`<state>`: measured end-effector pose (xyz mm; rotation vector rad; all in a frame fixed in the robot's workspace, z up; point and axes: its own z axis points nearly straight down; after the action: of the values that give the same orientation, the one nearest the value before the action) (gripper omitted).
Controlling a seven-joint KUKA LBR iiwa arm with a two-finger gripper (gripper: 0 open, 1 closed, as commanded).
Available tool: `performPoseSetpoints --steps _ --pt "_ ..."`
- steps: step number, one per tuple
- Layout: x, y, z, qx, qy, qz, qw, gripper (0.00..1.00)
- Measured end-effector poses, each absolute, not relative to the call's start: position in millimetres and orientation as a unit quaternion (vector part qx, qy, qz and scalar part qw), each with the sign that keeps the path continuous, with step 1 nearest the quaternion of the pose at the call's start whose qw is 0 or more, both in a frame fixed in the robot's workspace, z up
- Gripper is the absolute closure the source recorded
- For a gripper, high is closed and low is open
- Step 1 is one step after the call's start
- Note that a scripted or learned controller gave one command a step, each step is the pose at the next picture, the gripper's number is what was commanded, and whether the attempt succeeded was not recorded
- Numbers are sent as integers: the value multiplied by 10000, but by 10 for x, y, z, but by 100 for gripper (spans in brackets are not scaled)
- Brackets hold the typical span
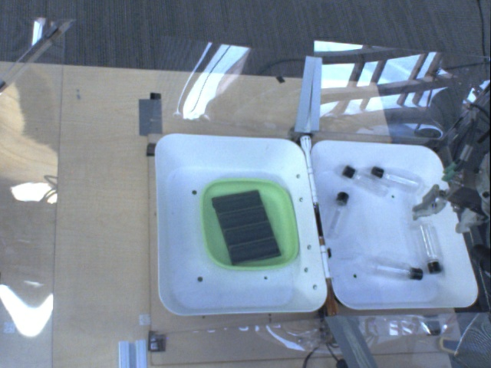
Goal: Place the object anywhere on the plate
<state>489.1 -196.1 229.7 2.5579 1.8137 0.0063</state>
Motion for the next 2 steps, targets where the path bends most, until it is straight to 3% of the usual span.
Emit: performPoseSetpoints --steps 1,2 --pt "4885 -1985 2227 8117 5841 14 18 0" --pt "4889 -1675 2132 8150 5794 18 18 0"
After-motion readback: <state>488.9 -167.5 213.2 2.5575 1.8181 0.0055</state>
